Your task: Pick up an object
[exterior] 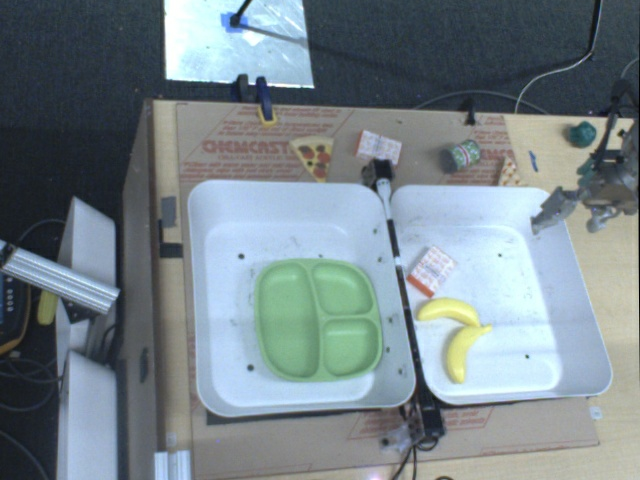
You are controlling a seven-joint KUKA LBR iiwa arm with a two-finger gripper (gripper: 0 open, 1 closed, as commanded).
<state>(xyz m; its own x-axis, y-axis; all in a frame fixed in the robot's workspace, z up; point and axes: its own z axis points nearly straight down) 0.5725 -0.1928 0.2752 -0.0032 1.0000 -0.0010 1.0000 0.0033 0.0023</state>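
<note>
Two-finger grey gripper hung over right white bin's far right corner, fingers spread, nothing between them. Candidates lay lower left in that bin: two yellow plastic bananas touching, a red-and-white packet just beyond. Best to descend squarely across one banana's narrow width. Cardboard's red print illegible; packet text too small to read

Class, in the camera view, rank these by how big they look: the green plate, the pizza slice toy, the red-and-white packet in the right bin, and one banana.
1. green plate
2. banana
3. and 4. packet and pizza slice toy look about alike, so I leave them unranked.
</note>
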